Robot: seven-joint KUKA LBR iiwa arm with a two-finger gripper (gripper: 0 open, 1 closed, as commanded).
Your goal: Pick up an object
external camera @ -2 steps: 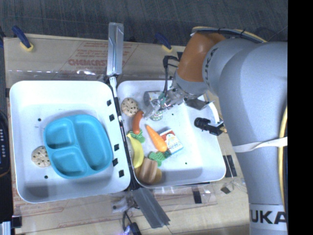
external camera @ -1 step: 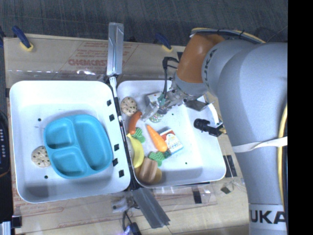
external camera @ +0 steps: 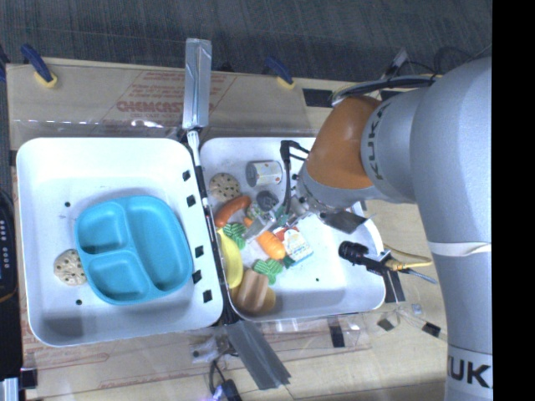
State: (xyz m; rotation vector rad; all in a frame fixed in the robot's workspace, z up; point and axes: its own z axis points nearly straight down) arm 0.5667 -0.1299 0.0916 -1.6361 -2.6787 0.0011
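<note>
Camera view, looking down on two white bins side by side. Right bin [external camera: 355, 295]: crowded along its left wall, bare white floor toward its right wall and near edge. Gripper [external camera: 282, 215] down among the clutter near the bin's middle, under the orange band [external camera: 338, 149] of the grey arm [external camera: 443, 140]; state of the claw impossible to tell, hidden by the wrist and the heap below.

Just beside the gripper: an orange carrot [external camera: 269, 243], a small white carton with red print [external camera: 298, 246] touching it, a green piece [external camera: 268, 267] at the carrot's near side. Toward the far edge, a grey metal can [external camera: 264, 173] lying on its side, a round cookie [external camera: 222, 185] near the far left corner. A red-orange sausage [external camera: 231, 209] slanting by the left wall, a green leafy bit [external camera: 236, 231] just below it. A yellow banana [external camera: 231, 259] lengthwise against the left wall, a brown bread roll [external camera: 253, 292] in the near left corner, touching the banana's end. Things packed tight round the gripper, several touching or overlapping.

A black cylindrical part [external camera: 361, 255] above the right wall.

Left bin [external camera: 50, 161]: a blue divided plate [external camera: 132, 247] in the middle, a second cookie [external camera: 69, 266] beside the plate's left rim, near the left wall.
</note>
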